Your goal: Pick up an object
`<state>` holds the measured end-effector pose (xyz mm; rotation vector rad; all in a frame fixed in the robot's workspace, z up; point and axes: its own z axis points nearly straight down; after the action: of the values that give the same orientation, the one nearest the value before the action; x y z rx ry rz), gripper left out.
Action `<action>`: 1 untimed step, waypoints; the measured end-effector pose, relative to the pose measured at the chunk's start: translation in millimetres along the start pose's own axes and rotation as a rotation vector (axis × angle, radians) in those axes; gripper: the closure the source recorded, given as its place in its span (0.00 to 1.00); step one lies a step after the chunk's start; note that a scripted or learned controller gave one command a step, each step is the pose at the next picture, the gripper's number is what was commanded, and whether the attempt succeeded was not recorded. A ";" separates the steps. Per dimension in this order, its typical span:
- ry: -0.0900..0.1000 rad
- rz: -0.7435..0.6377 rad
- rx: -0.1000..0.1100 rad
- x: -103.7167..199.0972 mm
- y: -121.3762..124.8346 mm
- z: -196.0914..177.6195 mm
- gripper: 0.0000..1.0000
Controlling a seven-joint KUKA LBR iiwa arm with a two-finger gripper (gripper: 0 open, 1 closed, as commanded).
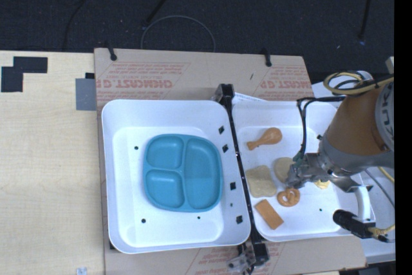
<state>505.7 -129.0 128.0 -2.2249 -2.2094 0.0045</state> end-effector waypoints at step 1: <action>-0.003 -0.008 -0.009 -5.0 7.1 -59.7 1.00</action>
<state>513.2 -134.1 187.7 -2.2225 -2.2242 -0.0027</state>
